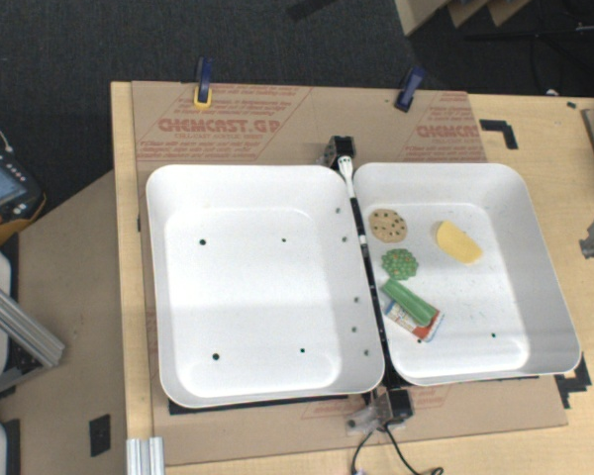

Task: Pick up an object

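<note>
The right bin (535, 295) holds several small objects near its left side. A round tan cookie (387, 226) lies at the back. Just in front of it sits a green knobbly round piece (400, 262). A yellow wedge (458, 242) rests to the right of the cookie. A green tube with a white and red end (413, 310) lies slanted towards the front.
The left bin (168, 265) sits beside the right one, their rims meeting at a clipped seam (361, 255). Both rest on a cardboard sheet (277, 117) held by a blue and yellow clamp (204, 84) and a blue clamp (410, 87) at the back.
</note>
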`<state>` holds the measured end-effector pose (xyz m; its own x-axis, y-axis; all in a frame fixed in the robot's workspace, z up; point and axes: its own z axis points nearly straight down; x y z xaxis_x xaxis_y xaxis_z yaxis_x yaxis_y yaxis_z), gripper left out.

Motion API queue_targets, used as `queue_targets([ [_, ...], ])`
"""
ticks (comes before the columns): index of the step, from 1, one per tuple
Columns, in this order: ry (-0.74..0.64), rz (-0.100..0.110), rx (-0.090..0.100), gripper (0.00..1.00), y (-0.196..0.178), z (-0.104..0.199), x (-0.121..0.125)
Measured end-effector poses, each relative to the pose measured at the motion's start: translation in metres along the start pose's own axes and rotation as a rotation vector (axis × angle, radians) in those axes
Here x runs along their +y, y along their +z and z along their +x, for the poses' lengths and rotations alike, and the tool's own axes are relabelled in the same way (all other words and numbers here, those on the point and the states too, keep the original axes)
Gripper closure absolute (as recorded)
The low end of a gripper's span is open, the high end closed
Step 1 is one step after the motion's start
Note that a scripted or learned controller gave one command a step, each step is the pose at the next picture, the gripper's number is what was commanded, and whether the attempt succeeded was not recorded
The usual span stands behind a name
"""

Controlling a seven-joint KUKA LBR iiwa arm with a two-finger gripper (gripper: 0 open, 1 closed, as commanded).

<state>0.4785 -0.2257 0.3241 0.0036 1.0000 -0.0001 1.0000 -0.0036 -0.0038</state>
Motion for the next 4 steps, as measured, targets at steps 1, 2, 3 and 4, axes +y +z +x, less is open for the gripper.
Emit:
queue_targets([
  [1, -0.009, -0.013, -0.003, 1.0, -0.053, 0.042, 0.002],
  [2, 0.001, 0.001, 0.0, 1.0, -0.006, -0.001, 0.0],
  [3, -0.008, -0.012, -0.003, 1.0, -0.054, 0.039, 0.002],
  [4, -0.001, -0.001, 0.0, 1.0, -0.025, 0.0, 0.0],
])
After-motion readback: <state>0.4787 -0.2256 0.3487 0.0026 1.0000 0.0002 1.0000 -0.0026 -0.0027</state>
